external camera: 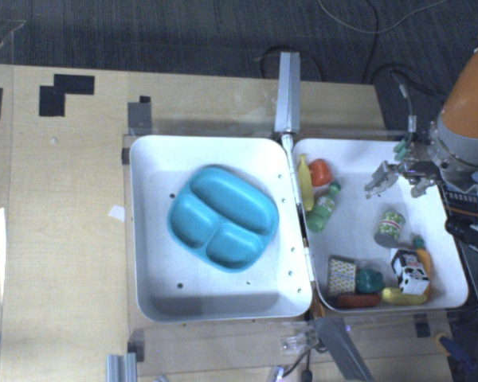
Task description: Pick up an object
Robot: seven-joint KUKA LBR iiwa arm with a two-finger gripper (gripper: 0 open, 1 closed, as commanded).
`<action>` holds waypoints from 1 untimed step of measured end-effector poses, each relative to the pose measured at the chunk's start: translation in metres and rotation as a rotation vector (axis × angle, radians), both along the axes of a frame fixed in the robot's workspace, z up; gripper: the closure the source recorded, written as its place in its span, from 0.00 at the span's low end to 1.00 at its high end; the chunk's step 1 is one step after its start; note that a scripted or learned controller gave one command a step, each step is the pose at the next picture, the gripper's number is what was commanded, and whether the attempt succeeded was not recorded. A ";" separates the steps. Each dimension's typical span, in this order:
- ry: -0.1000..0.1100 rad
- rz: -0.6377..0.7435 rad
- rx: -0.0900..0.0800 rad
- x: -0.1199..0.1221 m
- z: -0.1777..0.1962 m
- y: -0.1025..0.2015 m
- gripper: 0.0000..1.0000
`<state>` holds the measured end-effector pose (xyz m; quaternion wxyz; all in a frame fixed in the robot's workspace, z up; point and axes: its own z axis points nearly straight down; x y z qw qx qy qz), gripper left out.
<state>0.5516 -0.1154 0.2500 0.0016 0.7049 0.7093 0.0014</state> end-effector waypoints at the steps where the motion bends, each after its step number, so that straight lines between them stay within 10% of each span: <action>1: -0.004 -0.164 0.004 -0.024 -0.148 -0.076 0.00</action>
